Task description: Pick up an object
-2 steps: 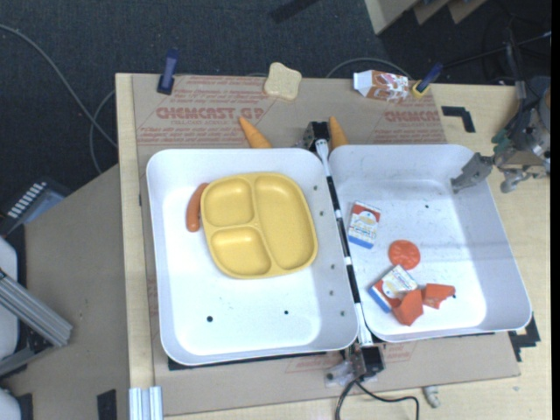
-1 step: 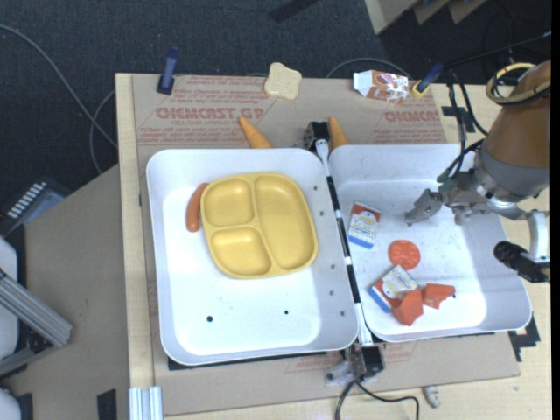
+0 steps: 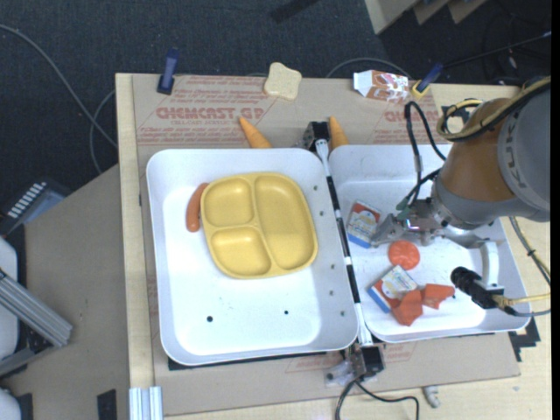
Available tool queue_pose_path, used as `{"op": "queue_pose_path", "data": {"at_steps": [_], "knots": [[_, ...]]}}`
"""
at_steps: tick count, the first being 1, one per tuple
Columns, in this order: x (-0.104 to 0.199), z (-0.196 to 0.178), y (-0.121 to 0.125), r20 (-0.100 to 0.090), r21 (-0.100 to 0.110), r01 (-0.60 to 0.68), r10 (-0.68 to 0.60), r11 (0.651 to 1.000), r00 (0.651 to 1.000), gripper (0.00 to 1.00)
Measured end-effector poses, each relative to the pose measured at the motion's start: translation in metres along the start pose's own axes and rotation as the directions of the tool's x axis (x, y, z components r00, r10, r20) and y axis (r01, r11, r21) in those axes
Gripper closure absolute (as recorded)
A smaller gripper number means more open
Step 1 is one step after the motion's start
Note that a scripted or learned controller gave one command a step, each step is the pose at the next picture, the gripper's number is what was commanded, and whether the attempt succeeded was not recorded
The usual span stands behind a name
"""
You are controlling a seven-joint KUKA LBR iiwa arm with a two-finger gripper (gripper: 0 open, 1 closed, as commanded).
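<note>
camera view: grey arm (image 3: 516, 160) with orange band reaches in from the right, bent down over the right bin (image 3: 378, 166), wrist low, gripper (image 3: 392, 227) pointing left near the middle of that bin. bench is a brown board with red print, dark carpet around it, cables at top right. left bin (image 3: 175, 234) holds a yellow divided tray (image 3: 259, 224) with a hot dog (image 3: 193, 208) just beside its left edge. right bin holds a blue-white packet (image 3: 362, 222) next to the fingertips, a round orange-red piece (image 3: 404, 254) just below the gripper, a second small packet (image 3: 393, 286) and red chunks (image 3: 420, 303) near the front wall. bread slice (image 3: 283, 80) and wrapper (image 3: 381, 84) lie on the board behind the bins. jaws: cannot tell whether apart or together, nothing visibly between them
</note>
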State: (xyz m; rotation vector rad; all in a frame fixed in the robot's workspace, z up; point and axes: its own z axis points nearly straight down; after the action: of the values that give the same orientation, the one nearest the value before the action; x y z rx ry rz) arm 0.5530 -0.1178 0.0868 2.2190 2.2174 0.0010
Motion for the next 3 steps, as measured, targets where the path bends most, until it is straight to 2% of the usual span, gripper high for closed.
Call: {"op": "queue_pose_path", "data": {"at_steps": [1,2,3], "knots": [[0.016,0.0025,-0.0385,-0.004,0.006,0.0,0.0,1.0,1.0,0.0],[0.0112,0.0024,-0.0292,-0.002,0.003,0.0,0.0,1.0,1.0,0.0],[0.0114,-0.0074,-0.0289,-0.002,0.001,0.0,0.0,1.0,1.0,1.0]]}}
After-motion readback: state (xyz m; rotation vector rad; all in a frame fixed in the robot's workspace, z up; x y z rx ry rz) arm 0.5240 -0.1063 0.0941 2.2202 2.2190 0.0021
